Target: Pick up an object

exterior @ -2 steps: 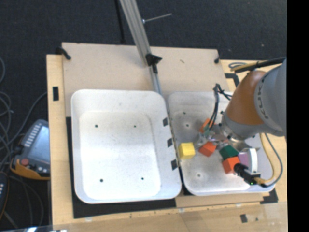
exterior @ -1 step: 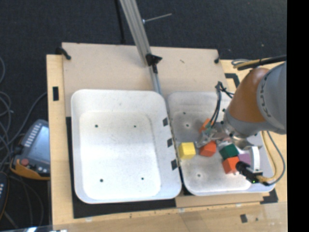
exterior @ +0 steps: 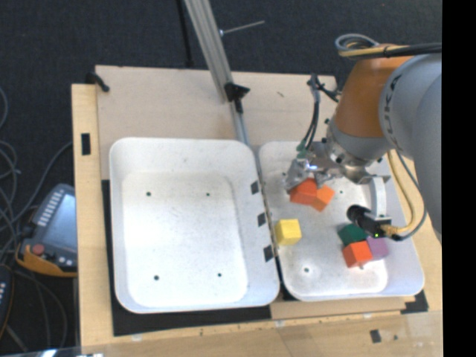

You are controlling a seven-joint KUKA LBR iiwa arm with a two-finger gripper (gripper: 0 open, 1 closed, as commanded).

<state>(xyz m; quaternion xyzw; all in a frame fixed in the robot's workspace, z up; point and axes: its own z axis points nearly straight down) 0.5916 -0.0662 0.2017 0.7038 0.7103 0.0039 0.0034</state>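
Observation:
My gripper (exterior: 306,175) is over the upper left part of the right bin (exterior: 401,281). An orange block (exterior: 311,195) sits tilted directly under it, touching or nearly touching the gripper's tip. Whether the block is gripped or lies on the bin floor is hidden by the wrist. A yellow cube (exterior: 288,231) lies near the bin's left wall. At the right, a green block (exterior: 351,234), an orange-red cube (exterior: 358,253) and a purple block (exterior: 379,247) are bunched together.
The left bin (exterior: 186,222) lies beside the right one, sharing a raised rim between them. A slanted metal post (exterior: 216,47) rises behind the bins. The grey and orange arm (exterior: 379,103) covers the right bin's far corner.

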